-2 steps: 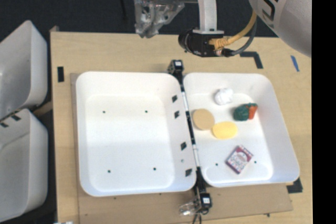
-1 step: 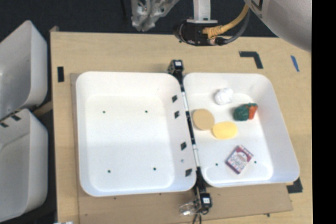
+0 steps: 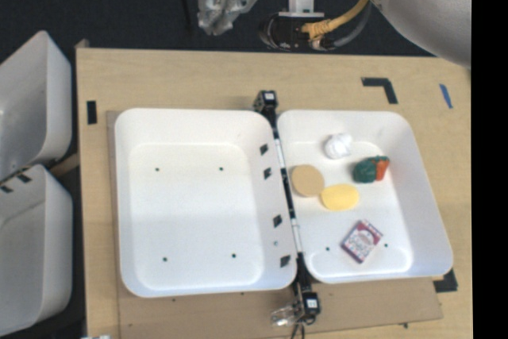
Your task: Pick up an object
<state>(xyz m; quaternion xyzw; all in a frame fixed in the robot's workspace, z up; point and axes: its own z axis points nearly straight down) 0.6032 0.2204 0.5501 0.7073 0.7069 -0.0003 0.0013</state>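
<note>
End effector (image 3: 225,8) at the top centre of the frame, raised above the far edge of the tabletop (image 3: 198,75), well apart from both bins; whether it is released or clenched cannot be told, and nothing is visibly grasped. Right bin (image 3: 413,250) holds five candidates: white crumpled piece (image 3: 338,145), green-and-orange toy (image 3: 370,170), tan disc (image 3: 307,180) touching the divider, yellow oval (image 3: 340,198) beside it, and purple packet (image 3: 361,241). Step in hand, by judgement: pre-approach. Next move calls for travel toward the lower right and descent over one chosen object.
</note>
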